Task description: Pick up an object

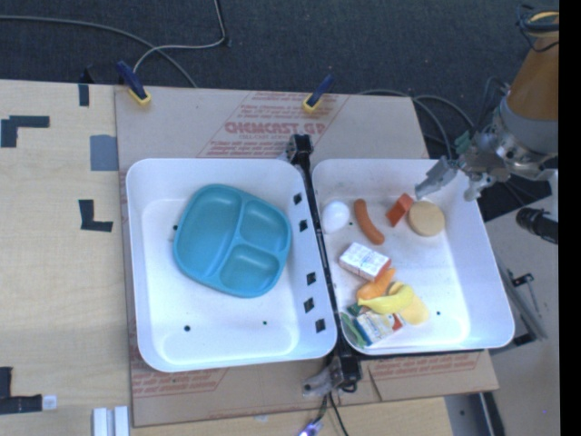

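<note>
Lying flat and alone in the left bin (150, 243): a blue divided plate (231, 240), taking up the middle. Crowding the right bin (472, 271) as pick candidates: white ball (337, 214), sausage (368, 221), small box (364, 262), yellow-orange pile (392, 300), tan round piece (426, 218). Hovering over the far rim, the hand (451, 178), fingers spread and holding nothing, probably lining up on the round piece just beside.

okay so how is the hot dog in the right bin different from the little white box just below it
The hot dog is orange-brown; the white box is white with faint print. The hot dog is long and rounded with blunt ends; the box is short, flat-faced and square-cornered. The hot dog runs diagonally down toward the box, which sits at a slant nearer the bin's middle. Both lie loose on the right bin's floor, away from the gripper.
</note>
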You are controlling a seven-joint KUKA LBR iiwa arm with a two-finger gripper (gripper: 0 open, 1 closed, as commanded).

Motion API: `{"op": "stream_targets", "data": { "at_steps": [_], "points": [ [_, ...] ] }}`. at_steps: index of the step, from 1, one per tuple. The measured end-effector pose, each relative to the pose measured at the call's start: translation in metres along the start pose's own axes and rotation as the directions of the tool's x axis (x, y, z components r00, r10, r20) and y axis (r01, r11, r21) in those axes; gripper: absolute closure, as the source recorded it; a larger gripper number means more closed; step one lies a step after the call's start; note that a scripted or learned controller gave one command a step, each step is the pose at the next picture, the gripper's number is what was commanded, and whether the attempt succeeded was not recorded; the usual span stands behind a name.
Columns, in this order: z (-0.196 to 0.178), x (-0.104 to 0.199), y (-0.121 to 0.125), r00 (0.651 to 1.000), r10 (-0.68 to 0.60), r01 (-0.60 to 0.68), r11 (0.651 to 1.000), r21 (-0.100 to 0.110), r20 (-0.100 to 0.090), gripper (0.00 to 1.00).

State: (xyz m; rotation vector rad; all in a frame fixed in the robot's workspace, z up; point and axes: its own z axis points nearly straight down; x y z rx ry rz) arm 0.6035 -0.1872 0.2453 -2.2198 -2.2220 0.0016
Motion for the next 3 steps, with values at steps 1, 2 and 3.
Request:
{"op": "stream_targets", "data": {
  "at_steps": [1, 2, 3],
  "points": [
    [0.110, 0.055, 0.043, 1.000, -0.001, 0.001, 1.000, 0.002, -0.001, 0.00],
    [0.159, 0.085, 0.053, 1.000, -0.001, 0.001, 1.000, -0.002, 0.002, 0.00],
    [0.149, 0.084, 0.054, 1.000, -0.002, 0.002, 1.000, -0.004, 0.003, 1.00]
  ]
}}
